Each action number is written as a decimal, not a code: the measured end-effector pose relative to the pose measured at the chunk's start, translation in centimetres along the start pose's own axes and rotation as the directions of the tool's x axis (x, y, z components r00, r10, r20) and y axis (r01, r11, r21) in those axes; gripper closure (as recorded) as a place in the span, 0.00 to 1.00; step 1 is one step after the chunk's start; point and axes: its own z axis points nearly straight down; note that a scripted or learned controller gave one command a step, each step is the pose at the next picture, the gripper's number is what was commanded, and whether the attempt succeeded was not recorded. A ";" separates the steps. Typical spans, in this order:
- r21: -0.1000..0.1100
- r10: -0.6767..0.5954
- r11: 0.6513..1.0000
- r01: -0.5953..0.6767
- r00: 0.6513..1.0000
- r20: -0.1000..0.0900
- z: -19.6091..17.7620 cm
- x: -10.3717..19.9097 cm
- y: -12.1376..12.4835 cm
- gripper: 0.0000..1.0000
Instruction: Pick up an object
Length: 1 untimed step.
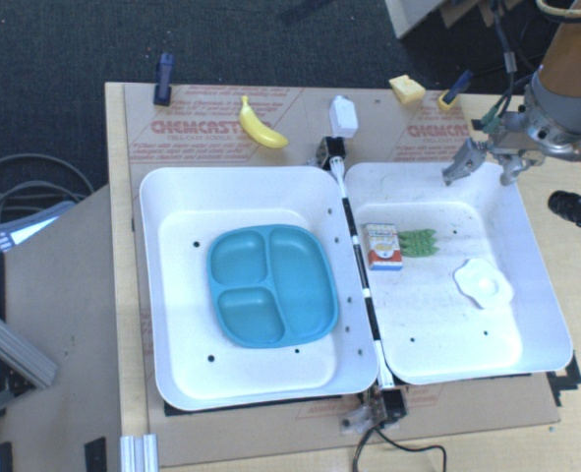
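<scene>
Two white bins point(162, 264) on a cardboard-topped bench point(211, 126), dark carpet point(123, 18) behind; gripper point(487, 161) open, empty.

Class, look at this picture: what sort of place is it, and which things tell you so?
Probably a robotics lab test bench: a robot gripper over two white bins, toy items like a banana, and loose cables.

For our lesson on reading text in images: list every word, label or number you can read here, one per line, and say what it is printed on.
"CHEMCAST": red print on the brown board, above the left bin, partly covered by the banana.
Red print on the board near the right bin: partly hidden, too blurred to read.
Small carton in the right bin: label too small to read.
</scene>
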 end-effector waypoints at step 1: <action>0.000 -0.001 1.000 0.001 1.000 0.000 12.4 3.9 -1.0 0.00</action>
